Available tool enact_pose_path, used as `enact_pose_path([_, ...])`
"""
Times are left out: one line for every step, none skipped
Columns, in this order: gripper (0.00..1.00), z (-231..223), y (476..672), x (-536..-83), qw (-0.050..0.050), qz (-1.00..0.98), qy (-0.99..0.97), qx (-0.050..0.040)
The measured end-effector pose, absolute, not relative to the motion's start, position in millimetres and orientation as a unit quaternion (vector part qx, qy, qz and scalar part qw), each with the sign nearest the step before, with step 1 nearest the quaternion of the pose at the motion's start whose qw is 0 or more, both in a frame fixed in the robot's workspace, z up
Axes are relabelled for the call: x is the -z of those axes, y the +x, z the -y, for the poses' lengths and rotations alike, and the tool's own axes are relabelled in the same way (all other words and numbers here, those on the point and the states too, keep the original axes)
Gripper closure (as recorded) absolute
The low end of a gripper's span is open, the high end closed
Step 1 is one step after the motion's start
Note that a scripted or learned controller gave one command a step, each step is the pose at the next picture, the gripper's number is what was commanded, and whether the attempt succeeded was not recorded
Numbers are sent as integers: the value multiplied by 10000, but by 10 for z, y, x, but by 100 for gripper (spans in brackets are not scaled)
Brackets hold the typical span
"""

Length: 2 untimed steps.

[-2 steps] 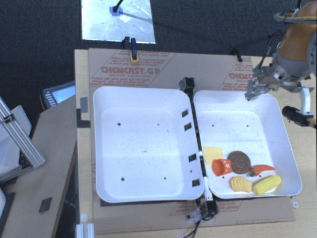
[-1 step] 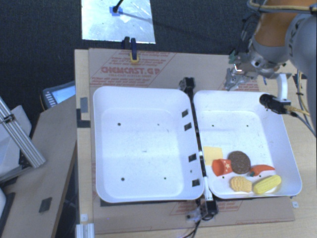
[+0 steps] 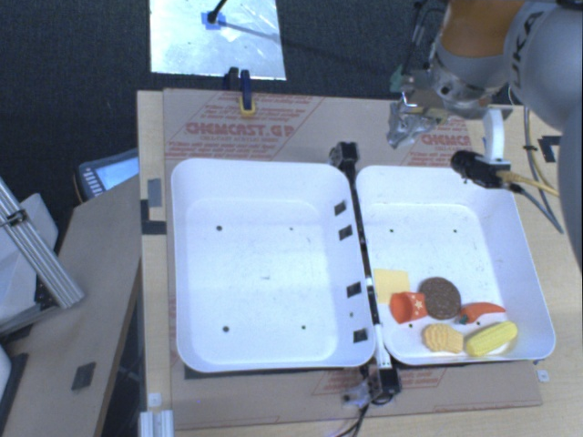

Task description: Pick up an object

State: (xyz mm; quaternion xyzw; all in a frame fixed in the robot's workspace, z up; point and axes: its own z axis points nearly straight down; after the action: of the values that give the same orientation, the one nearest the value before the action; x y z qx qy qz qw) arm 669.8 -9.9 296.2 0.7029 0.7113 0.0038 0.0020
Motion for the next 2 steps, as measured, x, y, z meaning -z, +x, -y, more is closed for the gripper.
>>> enact_pose_path([100, -794, 6692, -3553, 18, -7119, 7023, -48])
enact_pose_path([100, -1247, 6688, -4054, 17, -7104, 7038, -36])
